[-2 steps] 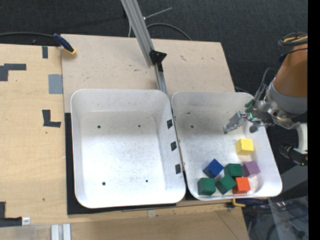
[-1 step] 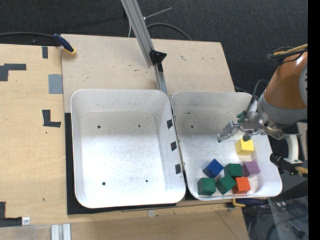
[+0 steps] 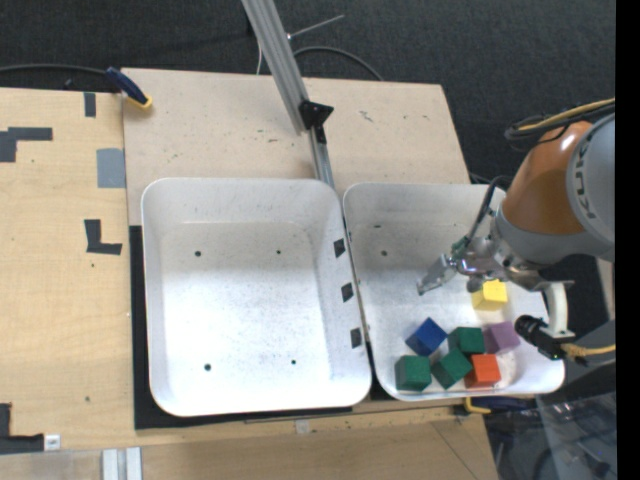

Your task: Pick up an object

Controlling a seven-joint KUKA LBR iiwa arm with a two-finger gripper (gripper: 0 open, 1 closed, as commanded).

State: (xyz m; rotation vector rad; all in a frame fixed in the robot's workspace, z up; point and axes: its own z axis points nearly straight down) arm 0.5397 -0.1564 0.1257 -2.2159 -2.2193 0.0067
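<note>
The right bin [image 3: 400, 218] holds several small blocks near its front edge. Among them are a blue cube [image 3: 427, 336], a green cube [image 3: 412, 372], an orange cube [image 3: 485, 369] and a purple block [image 3: 501, 336]. A yellow cube [image 3: 491, 293] lies apart from that cluster, farther back and to the right. My gripper [image 3: 455, 272] hangs low over the right bin's middle, just left of the yellow cube and behind the cluster. I cannot make out whether the yellow cube touches the gripper.
The left bin [image 3: 240, 298] stands beside the right one, sharing a raised rim in the middle. A slanted metal pole [image 3: 280, 48] crosses the bench behind the bins. Cables run off the right bin's front right corner [image 3: 545, 338].
</note>
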